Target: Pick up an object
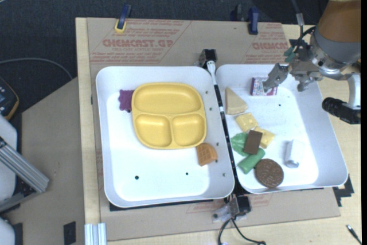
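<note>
Table [172, 37]: tan board surface carrying two shallow white bins side by side. Left white bin [114, 175]: holds a yellow three-compartment plastic tray [169, 115] toward its far half; a small purple piece [125, 99] lies touching the tray's left edge; a small orange-brown waffle-textured piece [207, 154] sits just beside the tray's near right corner. Right white bin [321, 140]: holds a beige wedge-shaped piece [234, 101] at the far left, pale yellow flat pieces [248, 122] near it, a green piece [248, 161] with a brown rectangular block [253, 142] resting on top, a round dark brown disc [269, 172] at the near edge, a small silver-grey cylinder [292, 153] to the right of these, and a small pink-and-white box [261, 86] at the far side. Grey arm with orange band [343, 14]: enters from the right, over the far right part of the right bin. Claw [275, 77]: low over the pink-and-white box, at the box's right edge; whether it is apart, together or clamped cannot be told.
</note>
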Robot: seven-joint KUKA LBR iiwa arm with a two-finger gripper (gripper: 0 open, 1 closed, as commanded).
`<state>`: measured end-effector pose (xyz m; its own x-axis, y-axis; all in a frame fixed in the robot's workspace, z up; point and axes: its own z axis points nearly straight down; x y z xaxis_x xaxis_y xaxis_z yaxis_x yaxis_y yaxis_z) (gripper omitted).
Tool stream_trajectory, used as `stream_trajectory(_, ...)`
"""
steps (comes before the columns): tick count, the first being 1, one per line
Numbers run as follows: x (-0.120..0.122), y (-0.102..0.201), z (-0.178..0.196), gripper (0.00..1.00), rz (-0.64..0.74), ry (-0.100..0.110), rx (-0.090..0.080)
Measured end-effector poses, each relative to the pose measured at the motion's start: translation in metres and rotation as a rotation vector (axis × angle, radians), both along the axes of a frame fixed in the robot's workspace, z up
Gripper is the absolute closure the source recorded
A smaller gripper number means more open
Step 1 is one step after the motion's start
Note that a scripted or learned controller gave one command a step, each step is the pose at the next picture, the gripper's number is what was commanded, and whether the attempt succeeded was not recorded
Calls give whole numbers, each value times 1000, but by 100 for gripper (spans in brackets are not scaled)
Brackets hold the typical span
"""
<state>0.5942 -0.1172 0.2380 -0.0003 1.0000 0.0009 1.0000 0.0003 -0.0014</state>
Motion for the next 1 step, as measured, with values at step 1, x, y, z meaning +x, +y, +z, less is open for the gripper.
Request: stream_trajectory(1,-4,5,-44,0,0,3,0)
